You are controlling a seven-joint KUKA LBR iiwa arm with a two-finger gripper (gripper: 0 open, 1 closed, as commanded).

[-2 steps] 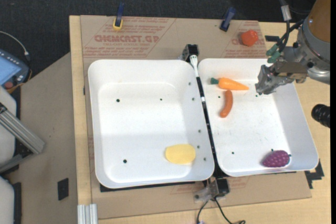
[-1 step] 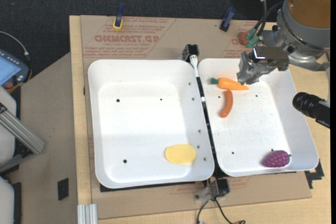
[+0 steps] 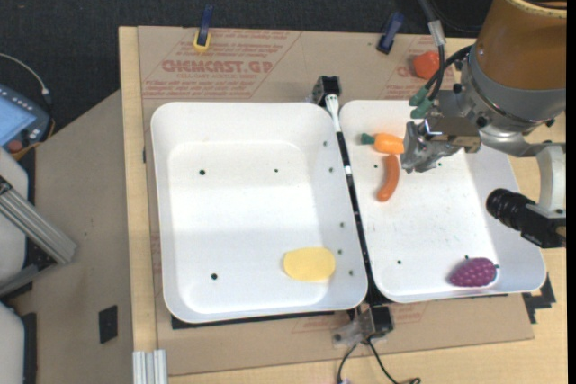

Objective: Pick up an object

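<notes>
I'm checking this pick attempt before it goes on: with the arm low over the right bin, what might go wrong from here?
1. The pincer sits right beside two touching items, the small carrot and the orange sausage-shaped toy; it may nudge one or catch both.
2. Both lie near the right bin's inner wall, so a push might jam them there.
3. The purple grapes rest near the front rim, and a sweep could knock them out.

Orange carrot (image 3: 389, 142) (green-tipped), purple grapes (image 3: 472, 272).
</notes>
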